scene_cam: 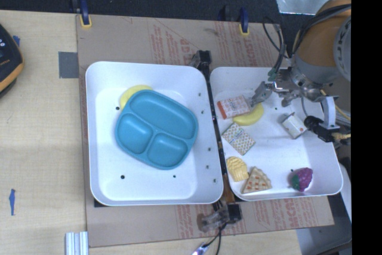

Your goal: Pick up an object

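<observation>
My gripper (274, 97) hovers over the upper part of the right bin (322, 161), with its fingers spread open and nothing between them. One fingertip (260, 94) is just above a yellow banana (250, 116) and close to a red and white packet (233, 107). A small white box (293, 125) lies just below the other finger. Further down the bin are a checkered pouch (239, 138), a yellow corn piece (237, 168), a pizza slice (256, 181) and purple grapes (302, 178).
The left bin (101, 176) holds a blue divided plate (156, 128) lying partly over a yellow item (135, 92). A black cable (319, 128) hangs by the arm at the right bin's right side. A dark device (7, 63) sits at the bench's far left.
</observation>
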### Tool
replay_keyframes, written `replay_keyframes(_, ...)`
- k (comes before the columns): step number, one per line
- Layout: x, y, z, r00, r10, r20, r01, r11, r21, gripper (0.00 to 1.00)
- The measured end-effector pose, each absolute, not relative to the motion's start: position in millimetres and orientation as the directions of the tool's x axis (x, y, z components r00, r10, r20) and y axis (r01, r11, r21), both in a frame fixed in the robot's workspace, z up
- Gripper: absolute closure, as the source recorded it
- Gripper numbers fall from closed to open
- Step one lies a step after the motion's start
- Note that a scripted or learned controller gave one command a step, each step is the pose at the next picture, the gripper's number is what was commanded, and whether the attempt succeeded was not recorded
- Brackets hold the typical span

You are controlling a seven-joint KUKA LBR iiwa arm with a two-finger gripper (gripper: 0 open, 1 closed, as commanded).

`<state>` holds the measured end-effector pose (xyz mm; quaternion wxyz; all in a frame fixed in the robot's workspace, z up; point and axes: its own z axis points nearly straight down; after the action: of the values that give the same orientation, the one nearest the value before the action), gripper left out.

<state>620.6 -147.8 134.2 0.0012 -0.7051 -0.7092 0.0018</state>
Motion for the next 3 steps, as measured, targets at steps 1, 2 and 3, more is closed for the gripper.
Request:
replay_keyframes(1,655.3,-133.2,96.1,-0.006,1.0,-0.002,1.0,0.006,0.002,0.0)
replay_keyframes(2,658.6,-116.5,96.3,-0.006,1.0,-0.004,1.0,0.006,0.004,0.0)
replay_keyframes(3,658.9,-100.7,96.4,-0.006,1.0,-0.004,1.0,0.006,0.005,0.0)
